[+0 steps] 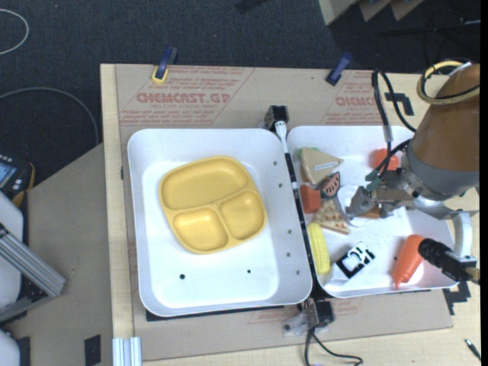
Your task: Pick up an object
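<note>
"CHEMCAST GP" printed in red on the brown board (191, 90).

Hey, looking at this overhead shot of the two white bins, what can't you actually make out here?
- Pincer: too small and blurred in the camera view to tell how its fingers stand.
- Small orange toy piece in the right white bin: partly hidden behind the grey arm, so its shape is unclear.
- Black-and-white patterned block: markings too small to read.
- Arm: cut off by the right edge.
</note>
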Motion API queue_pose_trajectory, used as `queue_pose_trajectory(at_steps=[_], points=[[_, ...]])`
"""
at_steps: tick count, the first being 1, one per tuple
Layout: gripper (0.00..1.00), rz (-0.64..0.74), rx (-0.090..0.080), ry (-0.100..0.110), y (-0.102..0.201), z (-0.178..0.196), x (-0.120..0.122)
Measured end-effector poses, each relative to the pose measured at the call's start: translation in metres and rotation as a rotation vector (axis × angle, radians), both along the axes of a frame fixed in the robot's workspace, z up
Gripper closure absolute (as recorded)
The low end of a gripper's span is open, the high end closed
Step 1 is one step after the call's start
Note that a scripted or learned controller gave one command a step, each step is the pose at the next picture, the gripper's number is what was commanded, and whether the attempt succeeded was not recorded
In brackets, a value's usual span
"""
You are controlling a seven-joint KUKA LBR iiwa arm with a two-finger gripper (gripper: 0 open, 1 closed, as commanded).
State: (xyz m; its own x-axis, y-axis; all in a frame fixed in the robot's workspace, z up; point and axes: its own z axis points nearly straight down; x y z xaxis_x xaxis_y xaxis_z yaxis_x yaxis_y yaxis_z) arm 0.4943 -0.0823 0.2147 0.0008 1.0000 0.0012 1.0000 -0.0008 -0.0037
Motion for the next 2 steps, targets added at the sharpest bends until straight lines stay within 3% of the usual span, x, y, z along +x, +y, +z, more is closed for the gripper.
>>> queue_pose_trajectory(at_steps=[2], points=[[1.0,0.002,-0.002,-0.006,-0.0025,0.0097,0.0115]])
